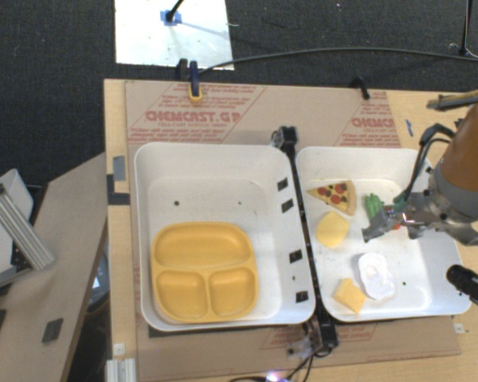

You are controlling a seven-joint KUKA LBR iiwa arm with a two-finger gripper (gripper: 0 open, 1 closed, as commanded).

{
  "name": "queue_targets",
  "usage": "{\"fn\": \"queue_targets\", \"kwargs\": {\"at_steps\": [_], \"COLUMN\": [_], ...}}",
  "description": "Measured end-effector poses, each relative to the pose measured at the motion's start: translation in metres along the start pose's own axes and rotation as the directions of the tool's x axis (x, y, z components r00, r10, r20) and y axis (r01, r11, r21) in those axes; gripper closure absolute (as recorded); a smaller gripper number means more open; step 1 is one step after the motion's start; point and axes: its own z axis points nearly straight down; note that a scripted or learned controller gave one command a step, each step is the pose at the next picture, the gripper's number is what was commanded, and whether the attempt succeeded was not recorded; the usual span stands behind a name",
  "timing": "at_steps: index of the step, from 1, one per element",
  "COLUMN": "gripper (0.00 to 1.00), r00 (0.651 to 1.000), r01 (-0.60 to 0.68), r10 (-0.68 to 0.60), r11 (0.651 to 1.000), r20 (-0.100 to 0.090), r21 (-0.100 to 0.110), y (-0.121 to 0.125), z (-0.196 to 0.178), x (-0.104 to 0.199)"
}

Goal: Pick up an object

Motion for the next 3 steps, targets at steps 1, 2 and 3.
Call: {"fn": "queue_targets", "kwargs": {"at_steps": [1,2,3], "gripper": [0.0,0.0,0.0], "r00": [1.0,1.0,1.0], "r01": [0.003,0.001,-0.001], "r10": [-0.003,-0.001,0.001], "r11": [1.0,1.0,1.0], "r20": [0.002,0.001,0.001], "r21": [-0.012,-0.007,-0.005], "y": [0.002,0.006,0.001], "z": [-0.005,0.038,0.093], "x": [0.0,0.006,-0.004]}}
